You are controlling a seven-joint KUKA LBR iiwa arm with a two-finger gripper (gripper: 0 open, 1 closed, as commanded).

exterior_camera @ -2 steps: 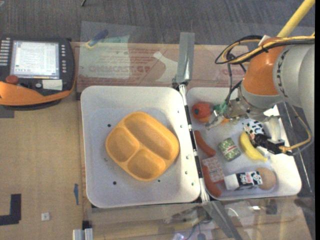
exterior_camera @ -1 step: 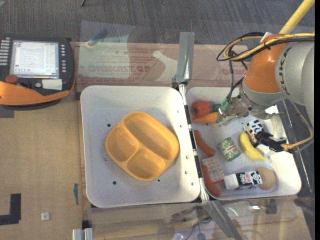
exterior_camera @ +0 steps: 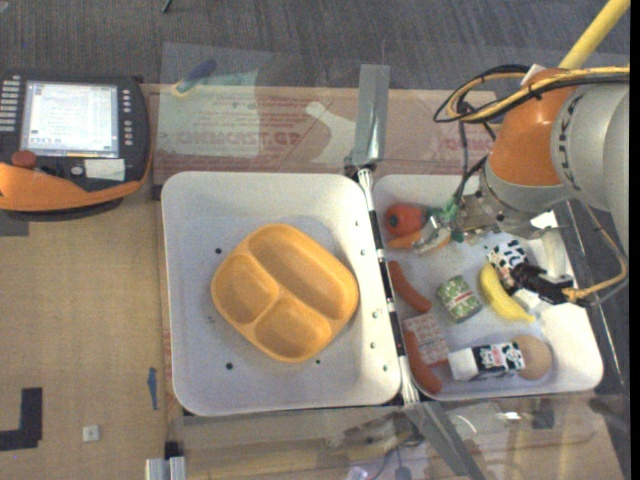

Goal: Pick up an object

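Two shallow white bins sit side by side on the bench. The left white bin (exterior_camera: 190, 268) holds one orange plastic divided tray (exterior_camera: 285, 290) with three compartments, lying near the bin's centre. The right white bin (exterior_camera: 580, 353) holds the loose items: a red-orange round tomato-like toy (exterior_camera: 405, 218) at the far left corner, a red sausage-shaped piece (exterior_camera: 408, 286) along the left wall, a small green box (exterior_camera: 459, 298), a yellow banana (exterior_camera: 502, 298), a black-and-white cow-patterned carton (exterior_camera: 509, 259), a white carton lying flat (exterior_camera: 490, 359) and a tan oval piece (exterior_camera: 535, 358) touching it. The grey arm's gripper (exterior_camera: 440, 230) sits low just beside the tomato-like toy. Jaw state: cannot tell.
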